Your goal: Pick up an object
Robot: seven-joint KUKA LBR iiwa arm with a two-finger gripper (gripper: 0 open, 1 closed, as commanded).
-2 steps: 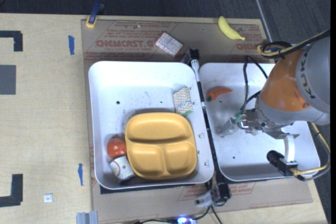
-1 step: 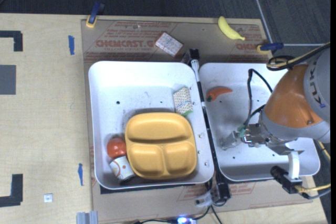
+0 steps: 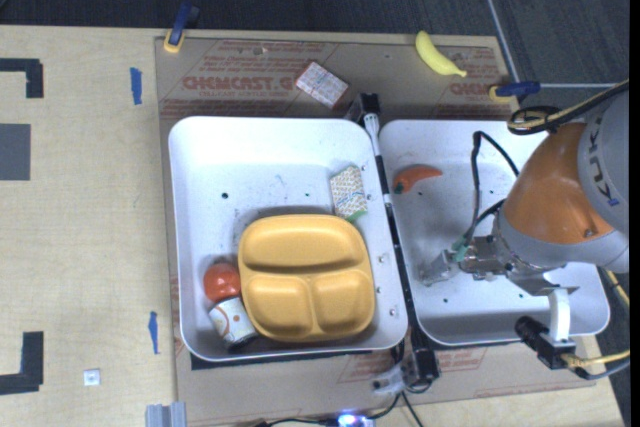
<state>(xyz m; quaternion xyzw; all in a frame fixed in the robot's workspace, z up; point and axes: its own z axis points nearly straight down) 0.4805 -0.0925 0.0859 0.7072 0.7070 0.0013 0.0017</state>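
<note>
Gripper (image 3: 436, 267) low over the right bin (image 3: 590, 315), no telling its grip from here, while the nearest pickable thing, an orange piece (image 3: 415, 176), lies apart toward the bin's far-left corner.

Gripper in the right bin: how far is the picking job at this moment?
Done: the arm has reached into the right bin. In hand: the gripper sits low over the bin's bare floor, with nothing visible between its fingers. Left: getting hold of an object, perhaps the orange piece nearby, and lifting it.
</note>
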